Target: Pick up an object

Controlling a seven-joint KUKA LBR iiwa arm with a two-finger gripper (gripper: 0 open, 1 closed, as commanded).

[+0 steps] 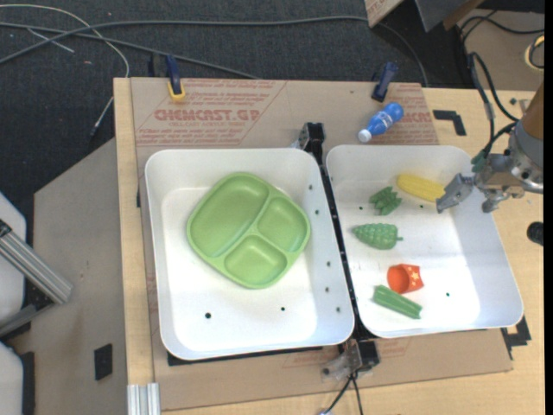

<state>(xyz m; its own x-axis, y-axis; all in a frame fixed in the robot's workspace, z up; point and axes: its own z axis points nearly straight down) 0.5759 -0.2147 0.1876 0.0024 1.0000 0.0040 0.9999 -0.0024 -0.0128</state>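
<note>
At the right edge of the frame, the grey gripper [473, 194] hangs over the right bin [484, 314], jaws spread apart and grasping nothing. Just to its left lies a yellow corn cob [419, 187], with a small green piece [385, 201] beside it. Further down the bin sit a knobbly green toy [377, 234], an orange-red item [404, 278] and a green pod [397, 302]. A green divided plate [249, 229] rests in the left bin [186, 322]; a blue bottle [381, 123] lies on the bench above

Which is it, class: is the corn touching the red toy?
Apart. The camera view shows the corn near the right bin's top, the red toy lower down, with bare white floor between.
</note>
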